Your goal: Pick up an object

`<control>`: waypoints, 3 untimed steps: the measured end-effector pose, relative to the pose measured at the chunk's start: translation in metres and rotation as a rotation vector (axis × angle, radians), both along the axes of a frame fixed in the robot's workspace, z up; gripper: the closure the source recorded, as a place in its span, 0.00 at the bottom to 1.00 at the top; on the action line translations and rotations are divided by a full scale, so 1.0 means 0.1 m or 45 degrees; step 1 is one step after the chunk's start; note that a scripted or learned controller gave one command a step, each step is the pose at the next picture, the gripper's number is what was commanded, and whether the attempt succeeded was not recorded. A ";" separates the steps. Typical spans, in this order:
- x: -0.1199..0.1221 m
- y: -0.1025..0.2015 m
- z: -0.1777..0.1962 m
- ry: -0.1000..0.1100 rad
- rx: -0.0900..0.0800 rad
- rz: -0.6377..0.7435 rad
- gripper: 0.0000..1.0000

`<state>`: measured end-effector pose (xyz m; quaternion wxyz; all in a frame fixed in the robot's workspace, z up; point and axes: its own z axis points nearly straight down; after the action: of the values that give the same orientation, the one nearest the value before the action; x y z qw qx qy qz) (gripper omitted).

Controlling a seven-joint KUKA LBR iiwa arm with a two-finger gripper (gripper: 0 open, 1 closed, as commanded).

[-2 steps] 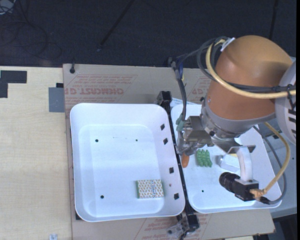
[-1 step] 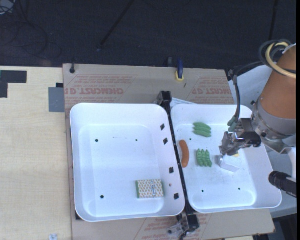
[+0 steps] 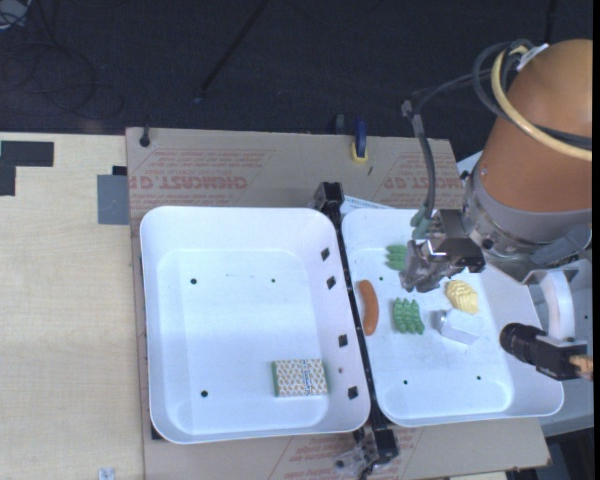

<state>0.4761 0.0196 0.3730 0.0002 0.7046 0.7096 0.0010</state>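
- The right bin (image 3: pixel 525 393) holds the loose objects, all gathered in its upper middle part, right of the frame's centre.
- An orange sausage-shaped piece (image 3: pixel 369 306) lies lengthwise just beside the bin's left wall, near the divider between the bins.
- A green ridged piece (image 3: pixel 408 316) sits just right of the orange one, apart from it.
- A smaller green piece (image 3: pixel 395 257) lies higher up, near the bin's upper left area.
- A yellow corn-like piece (image 3: pixel 462 295) rests to the right of the green ridged piece, with a pale, whitish block (image 3: pixel 456 327) just below it.
- The gripper (image 3: pixel 417 273) hangs over this cluster, between the small green piece and the yellow piece, its dark tip just above the green ridged piece.
- How the gripper's tip is set cannot be told from this view, and nothing can be seen held in it.
- The arm (image 3: pixel 540 138) comes in from the right of the frame, its large orange band filling the upper right, with grey housing below it and cables looping over the top.
- A black cylindrical part (image 3: pixel 535 350) pokes over the right bin's right rim, lower right of the frame.
- The left bin (image 3: pixel 170 268) takes up the middle of the frame and holds one patterned rectangular packet (image 3: pixel 300 377) lying flat near its lower right corner.
- Black clips (image 3: pixel 330 196) join the two bins along the shared edge.
- Both bins sit on a cardboard sheet (image 3: pixel 240 173) with reddish printing, on a pale wooden bench (image 3: pixel 50 318).
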 end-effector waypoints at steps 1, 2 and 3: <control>0.06 0.39 0.90 -0.007 0.001 -0.002 1.00; 0.07 0.40 -0.87 0.029 -0.006 -0.010 1.00; 0.04 -0.77 -1.67 0.019 -0.006 -0.025 1.00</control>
<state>0.4800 -0.0571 0.2062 -0.0035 0.7115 0.7026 -0.0058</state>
